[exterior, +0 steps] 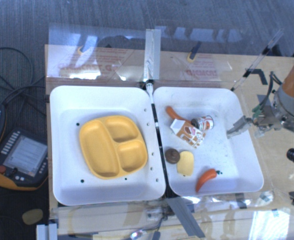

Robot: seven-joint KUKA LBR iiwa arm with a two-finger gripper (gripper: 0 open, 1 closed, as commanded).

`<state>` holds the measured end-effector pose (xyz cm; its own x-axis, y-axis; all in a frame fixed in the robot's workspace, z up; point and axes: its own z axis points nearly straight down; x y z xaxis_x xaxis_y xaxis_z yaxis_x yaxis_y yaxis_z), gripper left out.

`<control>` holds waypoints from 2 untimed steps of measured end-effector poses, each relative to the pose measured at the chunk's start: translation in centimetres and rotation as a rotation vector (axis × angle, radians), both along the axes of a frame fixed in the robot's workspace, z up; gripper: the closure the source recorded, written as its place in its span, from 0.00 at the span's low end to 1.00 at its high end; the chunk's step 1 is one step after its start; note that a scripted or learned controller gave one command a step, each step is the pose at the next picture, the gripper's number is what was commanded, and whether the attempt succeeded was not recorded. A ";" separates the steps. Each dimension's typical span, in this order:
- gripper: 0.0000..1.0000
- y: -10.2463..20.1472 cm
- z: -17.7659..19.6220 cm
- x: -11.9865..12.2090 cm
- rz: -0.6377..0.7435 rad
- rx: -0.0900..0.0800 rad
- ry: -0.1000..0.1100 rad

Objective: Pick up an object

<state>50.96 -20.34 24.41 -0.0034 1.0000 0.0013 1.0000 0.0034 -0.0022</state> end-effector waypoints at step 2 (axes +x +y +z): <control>0.00 7.4 -13.0 3.0 -0.476 -0.003 0.004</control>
